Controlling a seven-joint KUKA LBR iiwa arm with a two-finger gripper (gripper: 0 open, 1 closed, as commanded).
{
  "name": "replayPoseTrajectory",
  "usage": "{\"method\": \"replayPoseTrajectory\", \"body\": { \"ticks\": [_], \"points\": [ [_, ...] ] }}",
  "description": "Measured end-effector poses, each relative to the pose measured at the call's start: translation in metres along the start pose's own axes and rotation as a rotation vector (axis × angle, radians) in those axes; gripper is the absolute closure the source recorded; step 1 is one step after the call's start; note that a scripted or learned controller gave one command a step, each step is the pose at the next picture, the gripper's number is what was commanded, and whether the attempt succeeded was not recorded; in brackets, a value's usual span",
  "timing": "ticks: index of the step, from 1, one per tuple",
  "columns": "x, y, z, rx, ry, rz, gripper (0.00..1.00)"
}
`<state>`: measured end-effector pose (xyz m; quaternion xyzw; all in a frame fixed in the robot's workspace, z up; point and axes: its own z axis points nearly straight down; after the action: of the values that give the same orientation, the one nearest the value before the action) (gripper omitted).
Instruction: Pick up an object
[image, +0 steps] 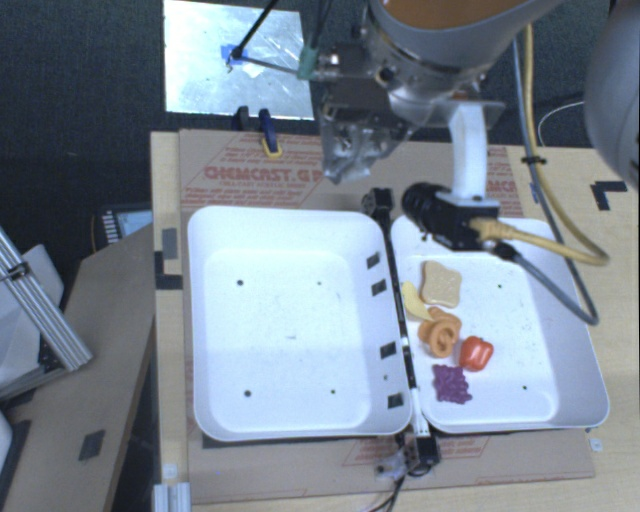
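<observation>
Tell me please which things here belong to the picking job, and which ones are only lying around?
For the job:
gripper
bread slice
pretzel
red pepper
purple grapes
yellow piece
right bin

Lying about:
left bin
blue clamp
foil sheet

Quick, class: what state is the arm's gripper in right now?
Gripper: above the bench behind the bins, nothing seen in it; open or shut cannot be told.

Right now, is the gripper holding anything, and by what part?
Nothing shows between the gripper fingers; the toy foods lie in the right bin.
</observation>
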<state>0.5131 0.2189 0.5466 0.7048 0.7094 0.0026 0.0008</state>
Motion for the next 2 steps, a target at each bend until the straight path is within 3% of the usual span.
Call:
{"method": "replayPoseTrajectory", "body": {
  "ticks": [1, 2],
  "points": [
    [0.0156, 0.0131, 0.0126, 0.004, -0.003, 0.002, 1.00],
    [0.0151, 0.0127, 0.0117, 0.003, -0.002, 0.002, 0.00]
  ]
}}
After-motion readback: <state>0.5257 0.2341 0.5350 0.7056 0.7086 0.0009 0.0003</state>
